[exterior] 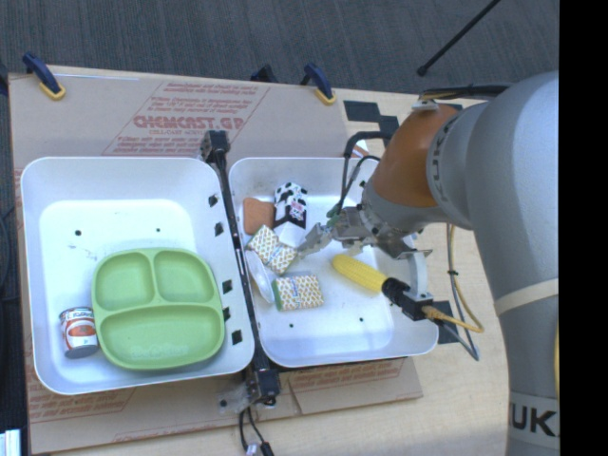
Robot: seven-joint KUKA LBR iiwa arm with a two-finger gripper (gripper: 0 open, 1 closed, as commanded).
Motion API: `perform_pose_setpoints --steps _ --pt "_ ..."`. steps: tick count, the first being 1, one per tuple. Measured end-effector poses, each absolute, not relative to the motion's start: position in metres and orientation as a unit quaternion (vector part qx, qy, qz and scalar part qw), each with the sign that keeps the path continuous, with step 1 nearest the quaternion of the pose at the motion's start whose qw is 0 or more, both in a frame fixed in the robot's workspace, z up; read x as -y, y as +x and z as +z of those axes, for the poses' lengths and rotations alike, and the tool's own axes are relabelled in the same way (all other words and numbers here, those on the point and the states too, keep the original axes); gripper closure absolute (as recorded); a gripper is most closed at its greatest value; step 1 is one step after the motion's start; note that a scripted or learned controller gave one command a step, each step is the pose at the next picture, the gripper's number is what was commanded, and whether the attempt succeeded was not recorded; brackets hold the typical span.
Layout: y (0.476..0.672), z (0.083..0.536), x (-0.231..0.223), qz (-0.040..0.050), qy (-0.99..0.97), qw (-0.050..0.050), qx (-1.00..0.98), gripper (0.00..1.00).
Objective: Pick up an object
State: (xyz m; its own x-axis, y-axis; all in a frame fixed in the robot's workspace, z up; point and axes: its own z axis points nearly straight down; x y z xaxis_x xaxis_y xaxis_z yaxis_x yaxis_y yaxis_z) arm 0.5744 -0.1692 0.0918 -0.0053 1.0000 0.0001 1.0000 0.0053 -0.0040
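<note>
Two white bins side by side on a cardboard-covered bench. Arm reaches in from the right, its orange band [410,160] above the right bin [328,350].

Gripper [318,237] low inside the right bin, pointed left toward the cluster of objects near the bin's left wall. Its tip lies just beside a small patterned packet [271,250], possibly touching it; the metal parts blur together there, so I cannot tell how the tool is set, or whether anything is in it.

Right bin contents:
- black-and-white cow-patterned toy [291,203], near the far left part
- orange-brown piece [256,215], just left of the toy
- patterned packet, tilted, below those two
- second patterned packet [300,293] with green edge, nearer the front, lying flat
- yellow corn cob [361,274], to the right of the packets, lying at a slant under the wrist

Left bin [57,188]:
- green divided plate [157,307], three compartments, in the front half
- small can [80,332] with red label, just left of the plate, by the bin's left wall
</note>
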Motion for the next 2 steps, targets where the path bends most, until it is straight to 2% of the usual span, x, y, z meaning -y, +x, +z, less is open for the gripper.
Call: perform_pose_setpoints --steps 1,2 --pt "0.575 0.102 0.169 0.0022 -0.704 0.001 0.710 1.00" --pt "0.480 0.168 0.212 0.0007 -0.706 0.001 0.708 1.00"
